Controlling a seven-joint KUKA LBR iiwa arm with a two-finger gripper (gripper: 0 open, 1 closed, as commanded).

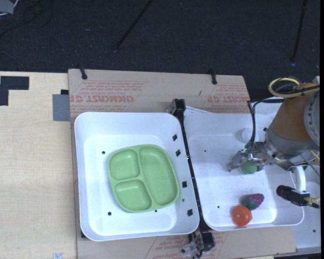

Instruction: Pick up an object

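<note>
Down low over a small green object [249, 168] in the right bin [216, 209], grasp unproven.

Seemingly spread narrow around that green object, fingers [247, 164] with metal tips either side of it, though cannot tell for certain whether closed on it. Could slip out on the lift if held only at the edge, being small and rounded. Could also be nudged sideways rather than caught. Nearer the camera from the fingers, well apart: a purple object [254, 200] and an orange-red ball [241, 215]. Far left of the fingers, a green divided plate [143, 177] in the left bin [92, 144].
</note>
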